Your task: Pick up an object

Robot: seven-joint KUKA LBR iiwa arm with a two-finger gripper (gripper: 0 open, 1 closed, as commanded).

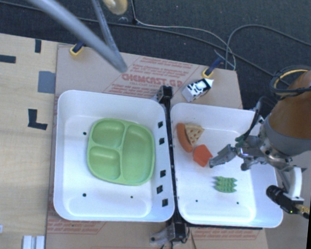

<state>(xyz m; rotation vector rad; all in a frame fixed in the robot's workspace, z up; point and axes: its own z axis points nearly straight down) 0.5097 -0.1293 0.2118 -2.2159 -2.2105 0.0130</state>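
The near rim of the right bin (228, 221) runs along the bottom of the view, and the floor just inside it is bare white. A little farther in lies a small green ridged piece (225, 184), alone, well clear of the near rim and of the right wall.

Beyond it, in the middle of the same bin, the gripper (222, 157) reaches in from the right, low over the floor. Its dark fingers point left toward an orange-red block (202, 155) and end just beside it; whether they touch it cannot be told, and nothing is seen between them. How wide the fingers stand cannot be told either.

Just past the block, toward the far left corner, lies an orange curved piece (184, 137) with a tan wedge (194, 133) against it, both near the wall shared with the left bin (65, 139). The far right part of the right bin floor is open.

In the left bin a green divided plate (122, 151) sits about in the middle, with free floor all around it.
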